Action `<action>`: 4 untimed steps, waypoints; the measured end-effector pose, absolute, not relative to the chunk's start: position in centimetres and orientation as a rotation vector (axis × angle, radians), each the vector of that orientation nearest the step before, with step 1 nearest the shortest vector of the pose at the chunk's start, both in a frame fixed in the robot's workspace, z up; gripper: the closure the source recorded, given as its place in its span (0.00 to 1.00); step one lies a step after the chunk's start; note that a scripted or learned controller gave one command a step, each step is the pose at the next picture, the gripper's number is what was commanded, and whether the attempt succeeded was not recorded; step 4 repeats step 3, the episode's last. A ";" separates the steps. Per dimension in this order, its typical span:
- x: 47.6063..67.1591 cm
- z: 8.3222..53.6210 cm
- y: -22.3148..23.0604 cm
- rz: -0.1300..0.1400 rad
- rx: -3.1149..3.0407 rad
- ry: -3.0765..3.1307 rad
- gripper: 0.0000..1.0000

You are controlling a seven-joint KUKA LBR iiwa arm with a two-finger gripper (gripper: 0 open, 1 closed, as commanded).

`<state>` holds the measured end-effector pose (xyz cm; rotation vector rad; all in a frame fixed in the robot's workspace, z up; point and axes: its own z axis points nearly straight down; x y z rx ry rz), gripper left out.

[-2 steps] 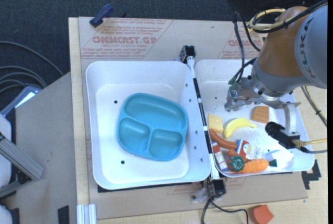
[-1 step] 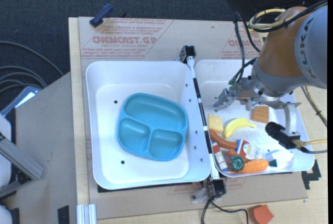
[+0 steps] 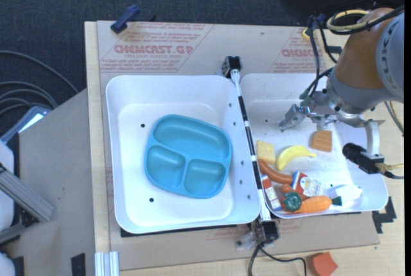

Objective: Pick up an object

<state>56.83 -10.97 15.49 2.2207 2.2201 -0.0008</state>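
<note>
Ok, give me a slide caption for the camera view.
KUKA arm's end effector hovers over the right bin of toy food; blue divided plate sits in the left bin.

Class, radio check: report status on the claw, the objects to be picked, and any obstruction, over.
Claw over right bin, nothing between its fingers. Toy foods heaped at the bin's near end: banana, carrot, cracker. Blue tray in left bin. Nothing blocking.

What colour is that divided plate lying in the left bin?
Light blue; the divided plate shows plainly in the camera view against the white left bin.
</note>
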 end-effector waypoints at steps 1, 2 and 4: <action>50.7 8.5 -11.7 -0.001 2.222 2.221 0.00; 50.7 9.4 -11.6 0.000 2.223 2.221 1.00; 50.2 18.4 -1.9 0.000 2.221 2.224 1.00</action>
